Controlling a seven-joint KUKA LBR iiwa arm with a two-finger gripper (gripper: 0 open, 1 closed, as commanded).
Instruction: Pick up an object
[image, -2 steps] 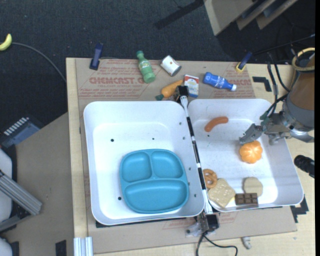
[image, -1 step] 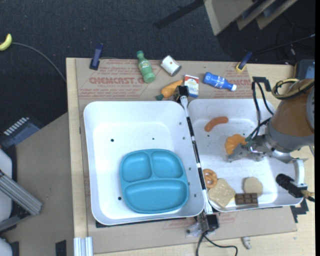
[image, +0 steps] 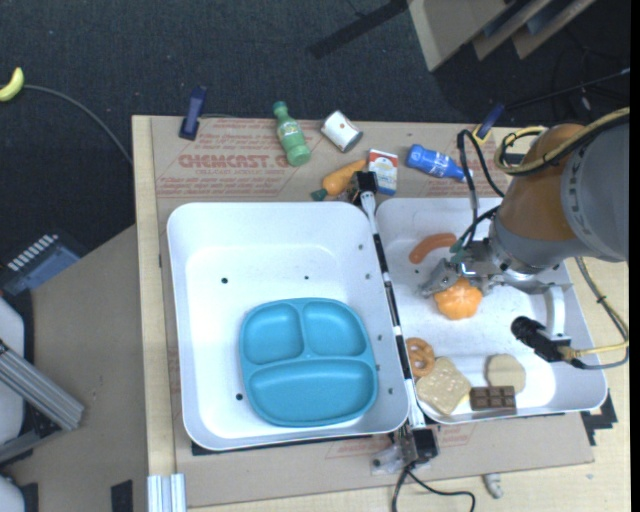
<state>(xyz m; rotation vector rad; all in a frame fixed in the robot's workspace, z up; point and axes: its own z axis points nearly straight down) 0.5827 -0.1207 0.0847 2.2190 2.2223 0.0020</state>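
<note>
The claw (image: 452, 276) is seen low in the right bin (image: 585, 395), reaching in from the right under the grey arm (image: 560, 215) with its orange band. Whether its fingers are parted or closed cannot be told. An orange fruit (image: 460, 301) lies immediately below and a touch to the right of the claw, touching or all but touching it; it cannot be said to be held. It is judged the likeliest thing to be picked: it is round, with no long axis to be matched, so only a short drop and a slight shift toward the viewer would seem needed.

Just above and to the left of the claw a sausage (image: 434, 245) is laid, its length running left to right.

Farther below, a pretzel (image: 420, 352) and a cracker (image: 443, 386) are found. Well to the left, in the other bin (image: 200, 250), a blue divided tray (image: 306, 361) rests.
</note>
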